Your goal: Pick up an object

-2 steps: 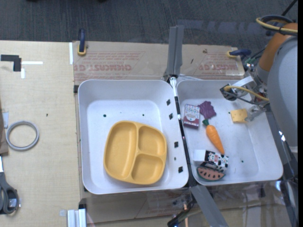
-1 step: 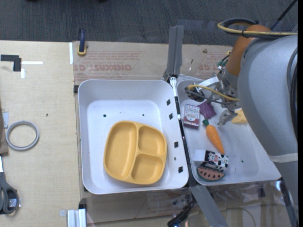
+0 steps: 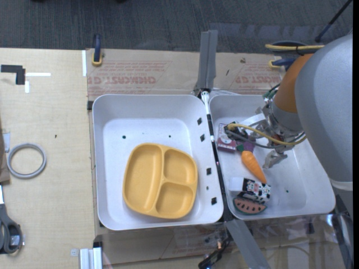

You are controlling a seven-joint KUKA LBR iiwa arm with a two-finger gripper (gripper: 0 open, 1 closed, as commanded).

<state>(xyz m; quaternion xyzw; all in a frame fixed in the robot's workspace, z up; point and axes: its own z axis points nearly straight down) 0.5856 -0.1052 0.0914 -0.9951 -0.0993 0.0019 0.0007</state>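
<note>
A: So, starting with the orange toy carrot (image 3: 253,166): lying flat in the right bin (image 3: 303,200), slanted, green end toward the upper left, tip toward the lower right. Not lifted, not held.

B: Agreed. And just right of it, the gripper (image 3: 273,153), low over the bin floor. Touching the carrot or only beside it?

A: Hard to say; very near, at any rate. Parted or closed, cannot tell either, with cables in the way.

B: Right, a loop of yellow and black cable (image 3: 252,130) draped across the wrist, above the carrot's green end.

A: Then, close by on the left, a small purple box (image 3: 227,143), up against the bin's left wall.

B: Below the carrot's tip, a black-and-white patterned piece (image 3: 255,188), and just under that a watermelon slice (image 3: 249,205), rind toward the bin's near edge. Possibly touching each other.

A: Further up the arm, the orange band (image 3: 286,97), then the broad grey body filling the right side.

B: Moving over: left bin (image 3: 140,116), set wall to wall against the right one, holding a yellow divided plate (image 3: 161,180) with three compartments, lying flat below its middle.

A: Behind both bins, a strip of brown cardboard (image 3: 146,74) with red print.

B: And well apart on the far left of the bench, a grey ring (image 3: 25,160) lying flat.
</note>
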